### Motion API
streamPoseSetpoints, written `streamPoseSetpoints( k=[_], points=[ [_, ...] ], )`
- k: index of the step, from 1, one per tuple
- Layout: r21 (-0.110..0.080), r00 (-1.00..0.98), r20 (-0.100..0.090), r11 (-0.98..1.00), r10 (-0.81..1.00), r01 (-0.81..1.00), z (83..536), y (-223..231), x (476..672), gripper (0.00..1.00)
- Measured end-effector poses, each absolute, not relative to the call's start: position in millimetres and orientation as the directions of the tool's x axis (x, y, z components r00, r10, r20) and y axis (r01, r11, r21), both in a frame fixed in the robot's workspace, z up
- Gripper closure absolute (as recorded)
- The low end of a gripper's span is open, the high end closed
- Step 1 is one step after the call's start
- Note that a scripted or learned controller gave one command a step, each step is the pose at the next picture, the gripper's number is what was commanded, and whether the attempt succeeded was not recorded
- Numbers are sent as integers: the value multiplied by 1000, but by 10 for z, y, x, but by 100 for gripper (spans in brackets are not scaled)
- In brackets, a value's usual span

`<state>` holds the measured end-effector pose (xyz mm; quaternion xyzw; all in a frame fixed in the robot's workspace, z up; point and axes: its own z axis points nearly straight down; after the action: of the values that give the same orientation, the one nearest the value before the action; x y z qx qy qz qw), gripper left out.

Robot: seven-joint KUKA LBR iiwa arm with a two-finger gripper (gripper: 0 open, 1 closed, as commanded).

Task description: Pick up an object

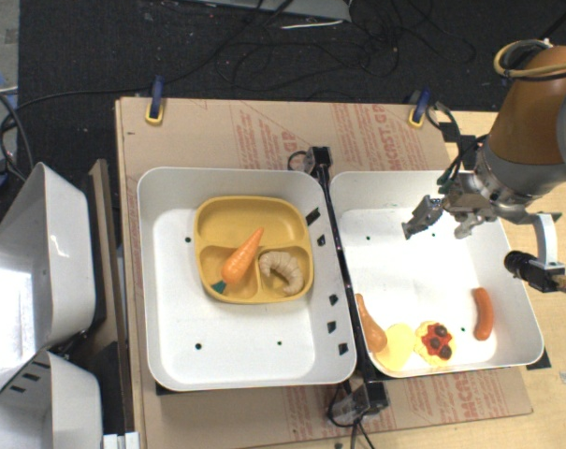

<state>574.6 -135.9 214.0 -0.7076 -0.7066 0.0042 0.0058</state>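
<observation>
Camera view from above has the sausage [485, 313] lying near the right bin's [395, 195] right wall, a pizza slice [430, 341] and drumstick [370, 325] beside it. The gripper [445, 219] hovers spread and unladen over that bin's upper floor. Cardboard [264, 134] covers the bench; cables [264, 45] cross dark carpet beyond.

Red print on cardboard sheet [254, 134] under bins, upside down; "SCOTT" seems legible, rest unclear.
</observation>
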Motion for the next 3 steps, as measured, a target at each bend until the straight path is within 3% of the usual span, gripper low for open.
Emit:
streamPoseSetpoints(
  k=[1, 3],
  points=[
    [0, -1, 0, 1, 1000, 1000, 2217, -1356, 5775, 0],
    [-5, 2, 0, -2, 1000, 1000, 1234, -1383, 5775, 0]
  ],
)
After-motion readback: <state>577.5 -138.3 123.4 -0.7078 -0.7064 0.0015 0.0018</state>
